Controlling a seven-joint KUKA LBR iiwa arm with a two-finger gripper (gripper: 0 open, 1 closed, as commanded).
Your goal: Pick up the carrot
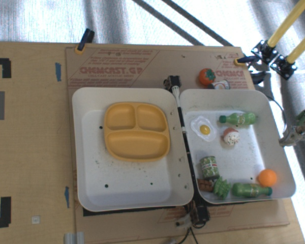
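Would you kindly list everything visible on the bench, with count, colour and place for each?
bins: 2, white, side by side on the bench
divided plate: 1, yellow, left bin
fried egg: 1, white and yellow, right bin, upper left
bottles: 2, green, right bin, one far side, one near edge
orange ball: 1, right bin, near right corner
can: 1, green, right bin, near side
red-and-white toy: 1, right bin, centre
tomato-like toy: 1, red-orange, on cardboard beyond right bin
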